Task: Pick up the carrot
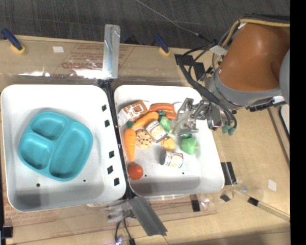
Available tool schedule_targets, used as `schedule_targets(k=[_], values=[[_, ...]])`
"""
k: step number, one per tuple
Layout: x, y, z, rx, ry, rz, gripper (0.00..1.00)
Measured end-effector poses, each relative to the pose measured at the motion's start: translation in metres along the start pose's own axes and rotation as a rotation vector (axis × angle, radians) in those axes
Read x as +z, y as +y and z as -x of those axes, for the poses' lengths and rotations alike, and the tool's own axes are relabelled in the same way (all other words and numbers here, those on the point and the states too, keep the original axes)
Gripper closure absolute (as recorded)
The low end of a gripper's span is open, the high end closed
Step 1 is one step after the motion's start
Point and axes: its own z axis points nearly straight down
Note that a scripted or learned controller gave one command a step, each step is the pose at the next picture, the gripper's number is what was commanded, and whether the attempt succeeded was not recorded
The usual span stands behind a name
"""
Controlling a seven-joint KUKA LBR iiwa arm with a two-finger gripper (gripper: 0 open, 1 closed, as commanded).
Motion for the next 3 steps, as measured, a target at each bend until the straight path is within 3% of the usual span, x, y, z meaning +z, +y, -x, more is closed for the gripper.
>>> schedule_targets(k=[1, 2, 3], values=[[-0.065, -0.023, -0.033, -0.126, 0.003, -0.001, 1.00], [-0.106, -0.095, -0.006, -0.210, 0.005, -0.002, 1.00], [0.049, -0.098, 0.005, -0.569, 0.014, 0.008, 1.00]])
